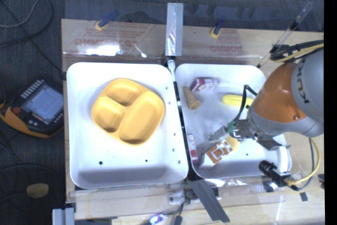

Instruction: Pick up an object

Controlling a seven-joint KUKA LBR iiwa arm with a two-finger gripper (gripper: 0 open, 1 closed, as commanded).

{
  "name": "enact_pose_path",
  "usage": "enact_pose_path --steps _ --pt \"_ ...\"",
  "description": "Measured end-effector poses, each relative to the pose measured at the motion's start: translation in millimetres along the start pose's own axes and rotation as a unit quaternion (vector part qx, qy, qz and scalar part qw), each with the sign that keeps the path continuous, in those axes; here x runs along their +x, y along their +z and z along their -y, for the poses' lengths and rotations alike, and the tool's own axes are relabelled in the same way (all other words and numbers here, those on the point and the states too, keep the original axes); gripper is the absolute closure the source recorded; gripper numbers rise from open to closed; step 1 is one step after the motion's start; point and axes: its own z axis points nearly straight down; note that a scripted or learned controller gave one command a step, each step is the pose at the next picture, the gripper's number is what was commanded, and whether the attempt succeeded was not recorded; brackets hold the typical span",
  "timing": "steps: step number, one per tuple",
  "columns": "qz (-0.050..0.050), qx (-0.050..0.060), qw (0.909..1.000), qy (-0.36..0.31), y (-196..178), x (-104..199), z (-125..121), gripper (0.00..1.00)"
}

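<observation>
We log the gripper (227,134) low in the right bin (247,165), near its front half; the wrist hides most of the fingers, so we cannot tell whether they are spread or closed, and nothing can be confirmed between them. Directly under and just left of the tip lies an orange-and-white packet (218,152), touching or nearly touching the tool. Around it in the same bin we count four more items: a brown cone (191,97) near the dividing wall, a red-and-white carton (204,84) toward the back, a yellow corn-like piece (232,99) partly covered by the arm's cabling, and a slim dark red packet (191,148) lying against the left wall. The orange-banded arm (284,100) overhangs the bin's right side and blocks that corner. The left bin (84,166) holds one object, a large yellow three-lobed tray (128,110), roughly centred. Off the bench at left sits one handheld pendant (36,108) on the floor.
</observation>
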Motion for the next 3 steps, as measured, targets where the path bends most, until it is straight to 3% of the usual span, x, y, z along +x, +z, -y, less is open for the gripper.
enact_pose_path --steps 1,2,3 --pt "-0.002 0.002 1.0000 -0.001 -7.6 1.2 -0.3 1.00" --pt "-0.005 0.008 0.9993 0.035 2.6 -28.1 -38.3 1.00" --pt "-0.003 0.014 0.9997 -0.019 -87.8 51.4 -120.9 1.00"
